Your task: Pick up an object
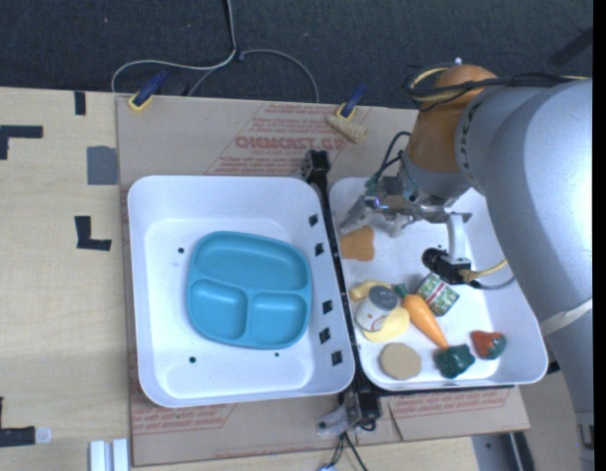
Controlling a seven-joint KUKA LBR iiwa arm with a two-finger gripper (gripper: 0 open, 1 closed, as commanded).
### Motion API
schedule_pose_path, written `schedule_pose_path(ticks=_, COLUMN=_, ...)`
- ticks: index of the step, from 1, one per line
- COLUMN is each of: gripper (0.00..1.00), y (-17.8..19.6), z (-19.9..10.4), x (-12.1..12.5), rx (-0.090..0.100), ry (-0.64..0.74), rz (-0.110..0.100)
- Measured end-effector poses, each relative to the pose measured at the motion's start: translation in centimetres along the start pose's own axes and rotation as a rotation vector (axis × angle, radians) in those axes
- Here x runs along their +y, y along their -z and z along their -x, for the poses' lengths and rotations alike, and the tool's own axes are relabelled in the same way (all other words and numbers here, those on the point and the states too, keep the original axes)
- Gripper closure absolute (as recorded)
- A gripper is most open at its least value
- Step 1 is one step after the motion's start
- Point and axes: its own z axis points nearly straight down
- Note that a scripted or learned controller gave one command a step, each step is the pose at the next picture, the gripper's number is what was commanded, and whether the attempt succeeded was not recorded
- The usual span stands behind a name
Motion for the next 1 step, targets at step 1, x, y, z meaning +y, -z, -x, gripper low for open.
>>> schedule_pose_path(ticks=1, gripper=0.0, y=0.02, z=0.0, x=-0.38, rx=0.0, ry=0.0, rz=0.001)
